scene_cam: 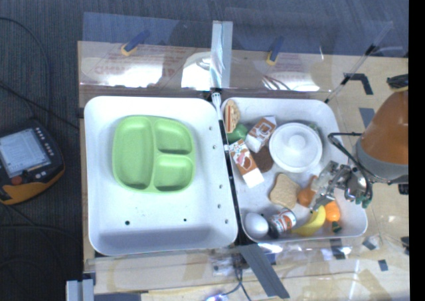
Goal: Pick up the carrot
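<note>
The carrot (332, 212) is a short orange piece with a green end, lying in the front right corner of the right bin (345, 135), beside a yellow banana (310, 222). My gripper (323, 190) hangs low over the bin, just up and left of the carrot, between it and a small orange-brown item (305, 197). Nothing is visibly held in it. The arm's orange band (388, 132) fills the right side behind it.
The right bin is crowded: a white bowl (297, 145), a bread slice (284, 191), two small cartons (261, 132) (244, 161), a hot dog (231, 118), a can (283, 220) and a pale round item (255, 224). In the left bin (106, 226) sits a green divided plate (153, 153).
</note>
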